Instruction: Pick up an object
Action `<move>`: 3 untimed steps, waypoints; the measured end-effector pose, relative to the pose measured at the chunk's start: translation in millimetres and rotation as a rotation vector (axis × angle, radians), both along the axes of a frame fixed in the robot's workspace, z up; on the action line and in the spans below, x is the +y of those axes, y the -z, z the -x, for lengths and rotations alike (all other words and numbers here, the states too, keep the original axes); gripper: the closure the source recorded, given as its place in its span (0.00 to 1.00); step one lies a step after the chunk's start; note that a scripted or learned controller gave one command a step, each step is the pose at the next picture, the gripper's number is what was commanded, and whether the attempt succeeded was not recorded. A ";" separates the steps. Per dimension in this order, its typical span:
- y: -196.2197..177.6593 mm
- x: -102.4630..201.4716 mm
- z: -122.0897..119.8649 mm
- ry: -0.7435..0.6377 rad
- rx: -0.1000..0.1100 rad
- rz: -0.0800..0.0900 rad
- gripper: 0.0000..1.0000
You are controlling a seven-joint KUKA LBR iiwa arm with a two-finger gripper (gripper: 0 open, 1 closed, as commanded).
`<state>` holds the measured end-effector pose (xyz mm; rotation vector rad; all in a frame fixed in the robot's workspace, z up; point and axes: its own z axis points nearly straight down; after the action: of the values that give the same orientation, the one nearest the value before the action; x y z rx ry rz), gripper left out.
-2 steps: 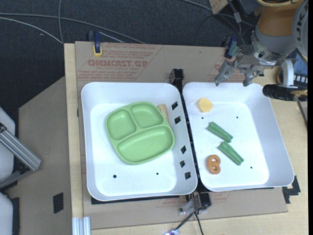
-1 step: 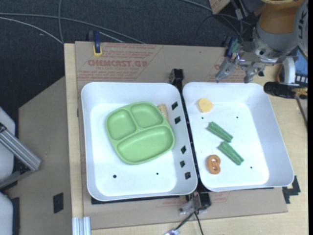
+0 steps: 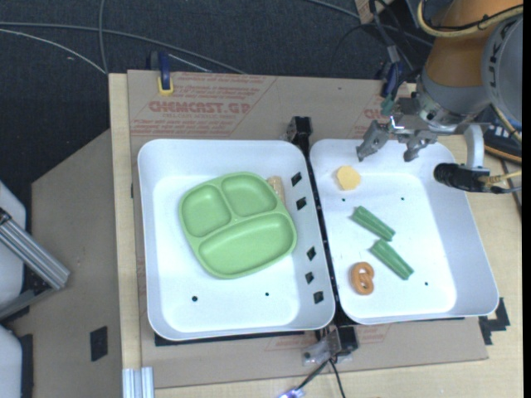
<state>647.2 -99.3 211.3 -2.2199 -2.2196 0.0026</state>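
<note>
Fingers spread and holding nothing, the gripper (image 3: 392, 143) hangs over the right bin's (image 3: 465, 297) far edge, near a yellow cheese piece (image 3: 348, 177); two green beans (image 3: 381, 241) and a pretzel (image 3: 362, 278) lie toward its near edge for picking.

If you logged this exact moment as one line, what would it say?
end effector: open, above right bin far edge | holding: nothing | nearest: yellow piece | also right bin: two green sticks, pretzel | left bin: green plate
</note>
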 end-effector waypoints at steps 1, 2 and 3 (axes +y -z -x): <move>43.3 -4.9 -1.2 0.000 0.002 0.000 0.00; 83.6 -5.5 1.0 0.000 0.000 0.000 0.00; 71.4 -5.2 0.0 0.000 -0.004 -0.001 1.00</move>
<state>647.1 -104.5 140.0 -2.2209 -2.2214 -0.0022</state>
